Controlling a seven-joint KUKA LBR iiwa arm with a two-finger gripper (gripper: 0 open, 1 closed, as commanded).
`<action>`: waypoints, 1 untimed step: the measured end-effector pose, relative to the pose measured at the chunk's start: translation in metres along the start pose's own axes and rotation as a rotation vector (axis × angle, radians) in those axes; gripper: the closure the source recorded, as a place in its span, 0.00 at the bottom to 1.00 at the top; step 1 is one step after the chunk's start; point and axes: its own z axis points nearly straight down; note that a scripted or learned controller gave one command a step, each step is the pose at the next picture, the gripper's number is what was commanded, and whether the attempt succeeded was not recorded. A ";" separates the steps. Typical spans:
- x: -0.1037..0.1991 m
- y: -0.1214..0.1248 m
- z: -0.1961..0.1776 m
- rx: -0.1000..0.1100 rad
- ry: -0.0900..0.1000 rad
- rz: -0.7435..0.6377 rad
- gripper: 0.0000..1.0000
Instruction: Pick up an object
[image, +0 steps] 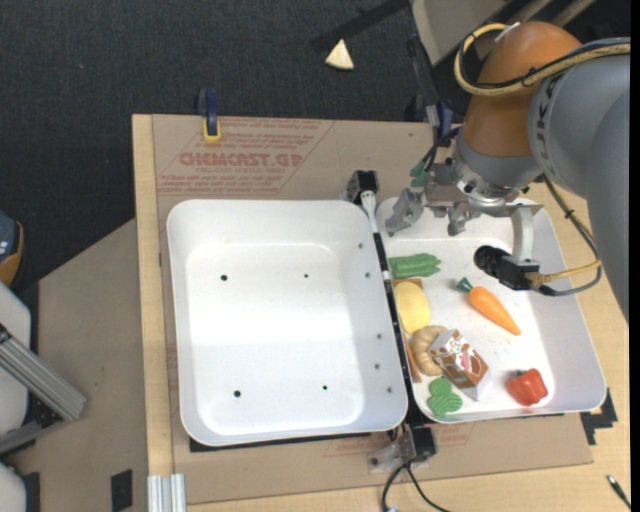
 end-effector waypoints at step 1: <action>-0.006 0.040 -0.134 -0.015 -0.005 0.004 0.00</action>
